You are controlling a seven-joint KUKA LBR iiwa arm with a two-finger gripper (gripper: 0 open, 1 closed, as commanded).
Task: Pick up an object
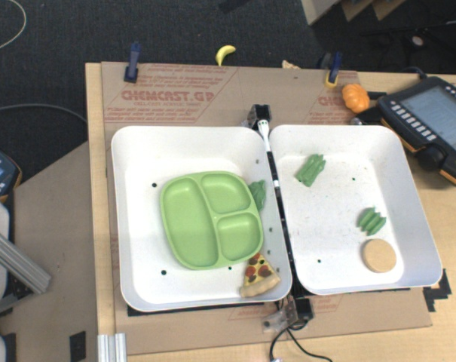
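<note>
The left bin (137, 157) holds a green divided plate (211, 219). A pizza slice toy (258, 274) lies at that bin's front right corner, and a small green piece (258, 194) sits against the plate's right side. In the right bin (393, 157) lie a green bean bundle (310, 170) near the back left, a second green bundle (371, 220) at the right, and a round tan cookie (379, 256) in front of it.
A teach pendant (427, 119) rests off the bench's back right, beside an orange object (355, 97). A yellow banana-like object (225, 53) and blue clamps (132, 62) sit along the cardboard's back edge. Cables (288, 319) trail at the front.
</note>
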